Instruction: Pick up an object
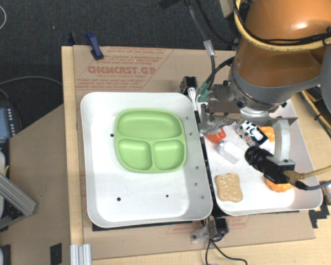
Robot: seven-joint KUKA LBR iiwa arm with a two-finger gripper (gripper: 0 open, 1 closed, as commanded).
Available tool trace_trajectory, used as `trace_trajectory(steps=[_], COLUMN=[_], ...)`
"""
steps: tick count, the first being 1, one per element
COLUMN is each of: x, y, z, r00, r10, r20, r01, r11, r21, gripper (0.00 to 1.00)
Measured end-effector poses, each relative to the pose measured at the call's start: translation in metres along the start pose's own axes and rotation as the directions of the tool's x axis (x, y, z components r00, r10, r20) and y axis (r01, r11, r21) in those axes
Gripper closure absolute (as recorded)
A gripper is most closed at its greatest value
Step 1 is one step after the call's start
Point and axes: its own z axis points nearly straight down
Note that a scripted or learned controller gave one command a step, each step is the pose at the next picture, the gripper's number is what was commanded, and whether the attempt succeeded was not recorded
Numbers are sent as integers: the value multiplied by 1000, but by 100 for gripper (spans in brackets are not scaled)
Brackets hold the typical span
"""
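My gripper [211, 125] reaches down into the right bin [254, 204] near its far left corner, largely covered by the arm's orange and grey wrist. Right below it lies a small red object [215, 136], touching or nearly touching the gripper; I cannot tell whether it is held. A small white bottle [228, 150] lies just in front of that. A tan, cracker-like piece [229, 187] rests near the bin's front left. A black-and-white object [248, 130] and an orange object [279, 186] lie further right, partly hidden.
The left bin [99, 192] holds a light green divided plate [150, 139] in its far half. A raised rim [203, 164] separates the two bins. Cardboard [121, 65] lies under both, with cables behind the bins.
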Motion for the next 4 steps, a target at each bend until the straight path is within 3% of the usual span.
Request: trace_trajectory(steps=[1, 2, 3, 4], x=[-62, 38, -30, -67], y=[0, -2, 0, -1], z=[-171, -47, -81, -7], r00=[1000, 1000, 1000, 1000], r10=[7, -8, 9, 7], r20=[-2, 2, 1, 2], r01=[-7, 8, -9, -7], r11=[1000, 1000, 1000, 1000], r21=[-23, 11, -7, 9], gripper=[100, 100, 100, 100])
